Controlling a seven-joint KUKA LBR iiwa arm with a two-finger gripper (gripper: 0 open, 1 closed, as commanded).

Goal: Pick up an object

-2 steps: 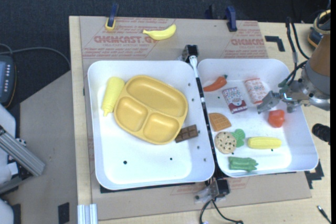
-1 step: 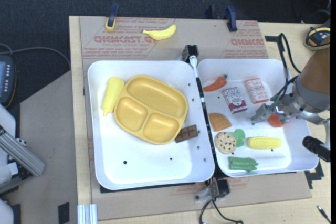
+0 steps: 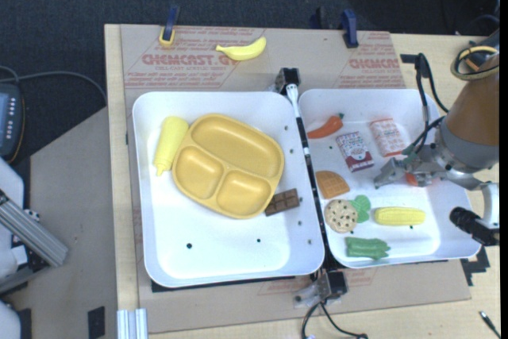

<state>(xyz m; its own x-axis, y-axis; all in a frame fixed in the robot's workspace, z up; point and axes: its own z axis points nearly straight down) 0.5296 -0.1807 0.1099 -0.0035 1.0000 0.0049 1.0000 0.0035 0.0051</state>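
Note:
My gripper [image 3: 399,171] hangs low over the right bin [image 3: 452,246], near its middle right, with the grey arm and its orange band [image 3: 476,111] rising behind it. A small red thing [image 3: 413,179] peeks out just beneath the gripper; I cannot see whether it is held. Close by lie a red-and-white packet [image 3: 355,151], a pink packet [image 3: 388,136], an orange carrot [image 3: 325,125], a tan wedge [image 3: 332,184], a cookie [image 3: 340,214], a green round piece [image 3: 362,207], a corn cob [image 3: 398,215] and a green pepper [image 3: 367,248].
The left bin [image 3: 222,258] holds a yellow divided plate [image 3: 226,165], a yellow bottle [image 3: 168,144] and a brown chocolate bar [image 3: 282,202]. A banana [image 3: 242,50] lies on the cardboard behind the bins. Blue clamps [image 3: 168,26] grip the back edge.

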